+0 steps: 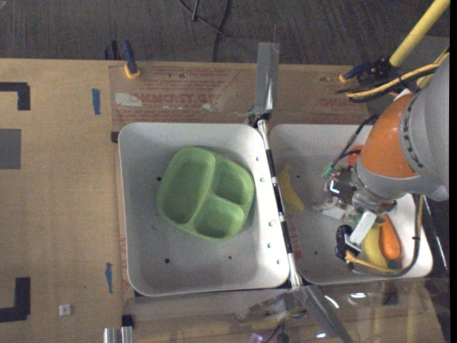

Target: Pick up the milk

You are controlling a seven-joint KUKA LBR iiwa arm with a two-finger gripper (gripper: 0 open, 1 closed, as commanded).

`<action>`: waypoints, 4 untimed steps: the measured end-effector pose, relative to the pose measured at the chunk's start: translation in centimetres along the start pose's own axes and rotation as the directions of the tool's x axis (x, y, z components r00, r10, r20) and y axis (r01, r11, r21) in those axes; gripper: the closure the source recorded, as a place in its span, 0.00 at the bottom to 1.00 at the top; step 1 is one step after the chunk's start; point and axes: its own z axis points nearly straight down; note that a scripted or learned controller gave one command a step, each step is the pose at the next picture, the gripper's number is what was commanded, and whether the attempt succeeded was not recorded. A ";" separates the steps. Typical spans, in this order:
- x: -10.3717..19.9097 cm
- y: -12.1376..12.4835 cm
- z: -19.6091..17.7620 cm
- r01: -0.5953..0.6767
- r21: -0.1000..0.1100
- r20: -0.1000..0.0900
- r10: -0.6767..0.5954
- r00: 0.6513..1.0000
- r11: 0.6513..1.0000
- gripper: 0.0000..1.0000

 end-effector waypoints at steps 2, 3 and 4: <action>4.2 8.2 -15.7 0.092 0.009 -0.002 -0.092 0.996 0.996 1.00; -1.5 12.4 -17.2 0.191 0.007 -0.002 -0.191 0.982 0.982 1.00; -0.6 14.8 -7.1 0.136 0.015 -0.002 -0.136 0.991 0.991 1.00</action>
